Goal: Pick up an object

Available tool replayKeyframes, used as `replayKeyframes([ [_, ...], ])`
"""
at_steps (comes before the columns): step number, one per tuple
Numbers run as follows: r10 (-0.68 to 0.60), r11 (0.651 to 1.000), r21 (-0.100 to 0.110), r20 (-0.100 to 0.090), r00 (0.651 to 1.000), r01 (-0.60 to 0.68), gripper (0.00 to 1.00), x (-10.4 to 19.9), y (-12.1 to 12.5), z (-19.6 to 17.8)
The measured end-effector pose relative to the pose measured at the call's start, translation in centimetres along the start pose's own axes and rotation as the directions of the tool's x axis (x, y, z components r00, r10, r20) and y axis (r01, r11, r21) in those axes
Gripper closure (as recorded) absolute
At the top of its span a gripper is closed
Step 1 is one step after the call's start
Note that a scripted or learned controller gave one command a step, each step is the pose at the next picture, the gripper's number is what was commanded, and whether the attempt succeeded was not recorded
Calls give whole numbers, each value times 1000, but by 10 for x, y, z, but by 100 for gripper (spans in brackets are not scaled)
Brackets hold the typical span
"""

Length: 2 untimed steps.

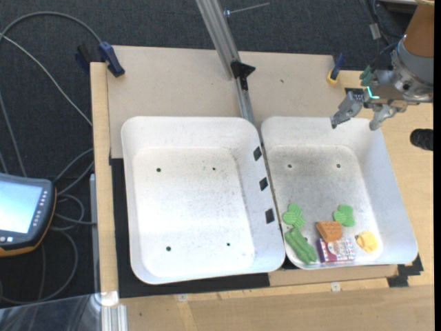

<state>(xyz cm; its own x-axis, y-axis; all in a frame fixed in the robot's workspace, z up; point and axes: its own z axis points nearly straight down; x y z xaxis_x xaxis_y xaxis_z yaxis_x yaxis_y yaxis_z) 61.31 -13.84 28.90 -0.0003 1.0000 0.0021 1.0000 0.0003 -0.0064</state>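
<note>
My gripper (360, 118) hangs over the far right rim of the right bin (386, 178), open, with nothing between its two fingers. The objects lie far from it, bunched at the near end of that bin. A green leafy piece (293, 216) sits above a dark green elongated piece (300, 245). To their right are an orange block (329, 229), another green leafy piece (344, 214), a pink and white packet (336, 251) and a small yellow item (367, 241).
The left bin (186, 198) sits beside the right one, joined by black clips (263, 183). A metal pole (219, 33) slants down to the gap between the bins. Blue clamps (110, 58) hold the board's far corners. A tablet (21, 211) lies off the bench at left.
</note>
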Motion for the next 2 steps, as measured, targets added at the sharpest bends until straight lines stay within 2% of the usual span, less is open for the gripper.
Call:
replayKeyframes([
  [1, -1, 1000, -5, 1, 1000, 1, 0, 0, 1, -3],
  [2, -2, 1000, 0, 1, 1000, 2, 0, 6, 8, 45],
])
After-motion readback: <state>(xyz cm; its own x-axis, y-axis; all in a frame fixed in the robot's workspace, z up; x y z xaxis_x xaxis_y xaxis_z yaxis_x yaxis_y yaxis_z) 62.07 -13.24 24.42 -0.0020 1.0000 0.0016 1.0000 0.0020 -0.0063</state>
